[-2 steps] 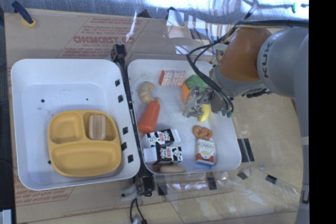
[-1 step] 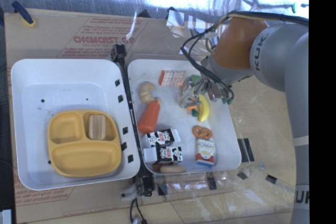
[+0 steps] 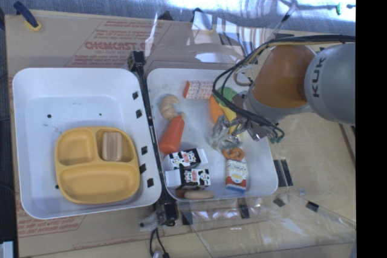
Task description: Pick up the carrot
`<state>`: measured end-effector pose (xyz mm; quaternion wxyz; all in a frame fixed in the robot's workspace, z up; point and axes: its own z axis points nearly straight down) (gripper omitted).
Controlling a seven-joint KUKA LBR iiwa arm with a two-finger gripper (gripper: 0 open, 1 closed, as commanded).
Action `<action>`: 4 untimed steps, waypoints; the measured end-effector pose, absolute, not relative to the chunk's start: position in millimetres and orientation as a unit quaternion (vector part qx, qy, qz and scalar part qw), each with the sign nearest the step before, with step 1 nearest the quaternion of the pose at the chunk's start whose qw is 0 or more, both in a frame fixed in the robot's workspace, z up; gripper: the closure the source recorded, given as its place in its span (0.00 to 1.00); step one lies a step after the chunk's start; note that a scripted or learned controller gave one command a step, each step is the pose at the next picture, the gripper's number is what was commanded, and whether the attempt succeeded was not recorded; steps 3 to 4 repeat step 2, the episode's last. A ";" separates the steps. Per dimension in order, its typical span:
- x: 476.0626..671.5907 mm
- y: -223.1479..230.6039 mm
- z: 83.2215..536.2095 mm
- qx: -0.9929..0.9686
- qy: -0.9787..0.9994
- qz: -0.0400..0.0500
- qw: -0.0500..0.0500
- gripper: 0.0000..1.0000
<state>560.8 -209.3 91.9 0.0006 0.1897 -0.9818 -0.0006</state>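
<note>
While the claw (image 3: 228,132) hangs just beside the carrot (image 3: 216,110), centre over it first. Its grip state I cannot tell.

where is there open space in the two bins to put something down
Left bin: bare floor above the yellow tray, toward the far wall. Right bin: crowded, with the ketchup bottle, milk cartons, juice box, carrot and gripper.
</note>
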 end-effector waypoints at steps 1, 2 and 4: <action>586.1 -210.6 209.1 -0.011 -1.000 0.002 -0.006 1.00; 562.4 -113.0 210.0 -0.172 -0.985 -0.001 0.000 1.00; 562.4 -113.0 210.0 -0.172 -0.985 -0.001 0.000 1.00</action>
